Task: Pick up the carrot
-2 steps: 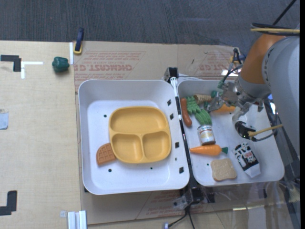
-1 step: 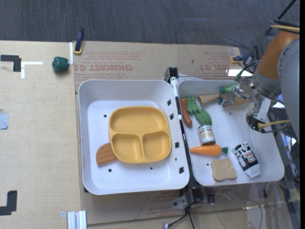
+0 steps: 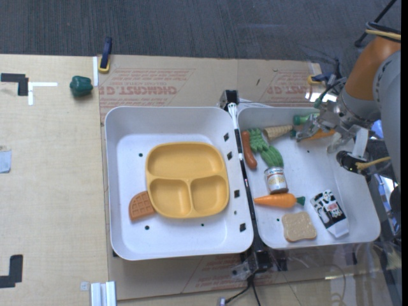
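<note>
Nearest to us, at the front of the right-hand shallow white bin (image 3: 357, 234), we find a tan slice of toy bread (image 3: 299, 227) and, just beside it to the right, a small black-and-white milk carton (image 3: 329, 210) lying tilted. Slightly further back lies the orange plastic carrot with a green tip (image 3: 278, 201), flat on the bin floor with its point towards the divider between the bins. Just behind the carrot stands a small jar with a silver lid (image 3: 276, 179), close enough that the two look nearly in contact. Beyond those we find a green leafy toy vegetable (image 3: 262, 146) and a reddish-brown toy sausage (image 3: 248, 151) along the divider.

In the left-hand white bin (image 3: 121, 171) sits a yellow three-compartment plastic plate (image 3: 187, 178), with a brown toy waffle (image 3: 140, 205) touching its near left edge.

At the far right corner of the right bin we find the gripper (image 3: 313, 129) of the grey arm, well apart from the carrot. Its tip is lost in clutter there, so we cannot tell its state, and we see nothing held.

We judge the reach to the carrot has yet to begin. The main risk is the jar: a descent slightly too far back could knock it over or pinch it instead. The carrot's smooth, tapered body could also slip or roll away from a closing grip.
</note>
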{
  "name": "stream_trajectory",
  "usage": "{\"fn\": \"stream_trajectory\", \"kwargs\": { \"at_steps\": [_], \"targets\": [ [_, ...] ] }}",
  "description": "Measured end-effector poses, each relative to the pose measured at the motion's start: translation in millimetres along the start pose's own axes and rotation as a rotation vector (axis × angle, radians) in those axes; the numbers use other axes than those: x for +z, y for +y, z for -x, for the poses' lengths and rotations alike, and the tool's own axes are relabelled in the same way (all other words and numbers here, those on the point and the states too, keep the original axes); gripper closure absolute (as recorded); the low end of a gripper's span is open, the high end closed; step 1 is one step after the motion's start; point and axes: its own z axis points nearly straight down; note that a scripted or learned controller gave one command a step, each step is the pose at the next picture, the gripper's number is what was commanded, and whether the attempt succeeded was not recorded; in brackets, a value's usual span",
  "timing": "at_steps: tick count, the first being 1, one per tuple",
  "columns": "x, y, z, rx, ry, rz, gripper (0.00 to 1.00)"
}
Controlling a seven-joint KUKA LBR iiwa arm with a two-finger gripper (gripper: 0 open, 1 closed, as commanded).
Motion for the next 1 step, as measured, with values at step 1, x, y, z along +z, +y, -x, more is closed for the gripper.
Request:
{"fn": "stream_trajectory", "kwargs": {
  "at_steps": [1],
  "targets": [
    [-8.0,-5.1,2.6,0.103,0.002,0.012,0.0]
  ]
}}
